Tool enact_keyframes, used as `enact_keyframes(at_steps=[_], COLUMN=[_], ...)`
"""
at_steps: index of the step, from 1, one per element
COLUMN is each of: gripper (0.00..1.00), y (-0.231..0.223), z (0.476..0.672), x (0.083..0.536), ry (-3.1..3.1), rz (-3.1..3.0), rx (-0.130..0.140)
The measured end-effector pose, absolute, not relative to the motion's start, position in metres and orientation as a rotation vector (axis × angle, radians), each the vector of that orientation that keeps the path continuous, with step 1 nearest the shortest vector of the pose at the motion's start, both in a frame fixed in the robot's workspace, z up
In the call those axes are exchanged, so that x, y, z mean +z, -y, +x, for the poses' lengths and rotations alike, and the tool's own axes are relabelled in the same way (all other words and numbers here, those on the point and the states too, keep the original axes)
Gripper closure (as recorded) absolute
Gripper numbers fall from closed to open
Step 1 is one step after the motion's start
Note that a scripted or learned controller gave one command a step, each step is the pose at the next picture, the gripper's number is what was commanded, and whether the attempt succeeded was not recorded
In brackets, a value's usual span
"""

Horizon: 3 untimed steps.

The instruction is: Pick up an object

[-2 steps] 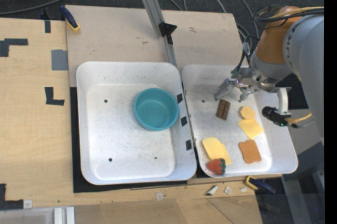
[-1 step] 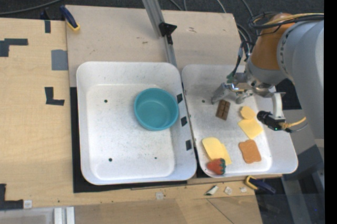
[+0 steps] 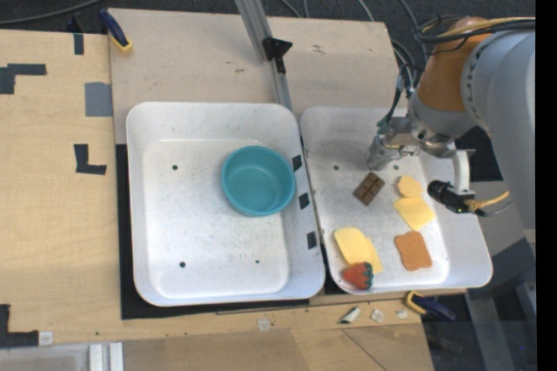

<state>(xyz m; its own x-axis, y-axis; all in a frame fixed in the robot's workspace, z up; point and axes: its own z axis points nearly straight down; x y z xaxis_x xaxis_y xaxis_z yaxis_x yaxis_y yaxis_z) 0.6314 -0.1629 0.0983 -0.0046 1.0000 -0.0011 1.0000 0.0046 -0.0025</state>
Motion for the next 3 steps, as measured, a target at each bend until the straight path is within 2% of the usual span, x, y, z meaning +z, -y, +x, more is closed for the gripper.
enact_keyframes(at_steps=[1,3], gripper=[1.0,1.0], y=[0.164,0.156], z=[0.635,0.625], x=[0.139,0.245], ry=[2.223,2.226], rz=[-2.219,-2.221], rx=[0.002,-0.004])
